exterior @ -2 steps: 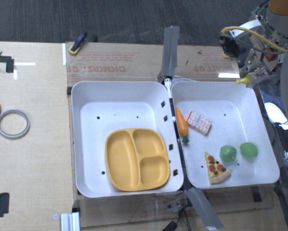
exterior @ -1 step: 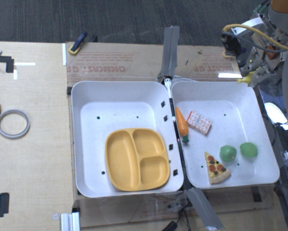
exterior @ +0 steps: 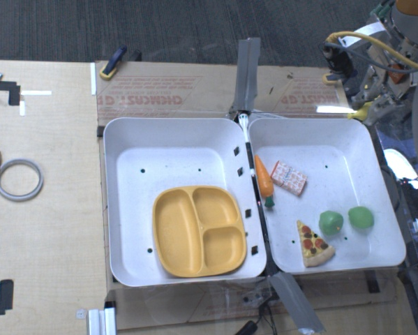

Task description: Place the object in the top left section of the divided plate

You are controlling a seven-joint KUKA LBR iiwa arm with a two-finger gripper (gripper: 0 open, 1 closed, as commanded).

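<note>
A yellow divided plate (exterior: pixel 198 230) lies in the left bin (exterior: pixel 125 187), with one long section on its left and two smaller ones on its right. The right bin (exterior: pixel 348 145) holds a toy carrot (exterior: pixel 264 179) by the shared wall, a pink and white packet (exterior: pixel 289 177), a pizza slice (exterior: pixel 313 244) and two green round pieces (exterior: pixel 331 222) (exterior: pixel 361 218). My gripper (exterior: pixel 368 100) hangs above the far right corner of the right bin, well away from all the objects. Cables and wrist hardware crowd around it.
A roll of tape (exterior: pixel 19 179) lies on the bench to the left of the bins. A blue clip (exterior: pixel 113 61) rests on the cardboard sheet (exterior: pixel 174 89) behind them. A grey tape strip (exterior: pixel 246 72) runs back from the bins' joint.
</note>
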